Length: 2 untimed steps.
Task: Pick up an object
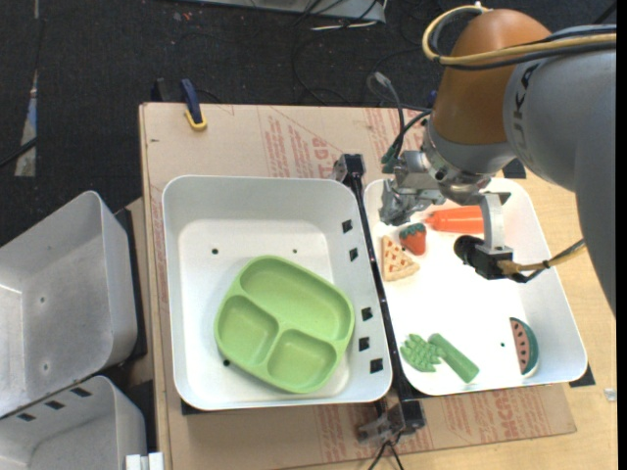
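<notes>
I take the strawberry toy (pixel 413 238) as the target: small, red with a green top, lying in the right bin (pixel 549 292) by its upper left corner, beside the pizza slice (pixel 396 258) and carrot (pixel 456 220). My gripper (pixel 402 207) hangs just above it; I cannot tell how its jaws stand. With the toys so crowded, I fear it nudges a neighbour or closes on nothing

End effector (pixel 404 204) hangs over right bin (pixel 563 331) upper left, w/ strawberry (pixel 413 238), carrot (pixel 457 220), pizza slice (pixel 396 258) just below. Broccoli (pixel 438 353), watermelon slice (pixel 524 345) lower right. Green tray (pixel 283 323) in left bin (pixel 255 204).
</notes>
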### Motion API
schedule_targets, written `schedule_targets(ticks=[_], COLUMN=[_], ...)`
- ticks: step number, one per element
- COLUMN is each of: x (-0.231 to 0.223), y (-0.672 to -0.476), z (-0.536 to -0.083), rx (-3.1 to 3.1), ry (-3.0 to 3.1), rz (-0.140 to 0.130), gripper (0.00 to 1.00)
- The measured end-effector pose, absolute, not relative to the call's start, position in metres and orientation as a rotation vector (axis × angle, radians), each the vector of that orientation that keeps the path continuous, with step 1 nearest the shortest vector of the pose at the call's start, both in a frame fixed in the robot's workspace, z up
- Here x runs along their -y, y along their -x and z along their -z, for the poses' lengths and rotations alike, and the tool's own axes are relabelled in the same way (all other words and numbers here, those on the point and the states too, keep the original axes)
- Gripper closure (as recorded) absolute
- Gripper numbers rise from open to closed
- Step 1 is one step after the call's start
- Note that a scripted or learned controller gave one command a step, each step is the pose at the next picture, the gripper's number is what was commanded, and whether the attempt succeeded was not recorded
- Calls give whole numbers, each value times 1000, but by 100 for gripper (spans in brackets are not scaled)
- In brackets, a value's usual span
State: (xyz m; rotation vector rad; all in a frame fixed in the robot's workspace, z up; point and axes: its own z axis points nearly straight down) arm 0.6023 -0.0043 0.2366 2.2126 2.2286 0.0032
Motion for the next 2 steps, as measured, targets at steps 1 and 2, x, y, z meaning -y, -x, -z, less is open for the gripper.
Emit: schedule_targets(ticks=[1, 2], x=[-42, -93], y=[-610, -618], z=[-240, -241], rx=[-2227, -2227], ry=[-2214, -2214], rz=[-2, -3], gripper=[100, 100])
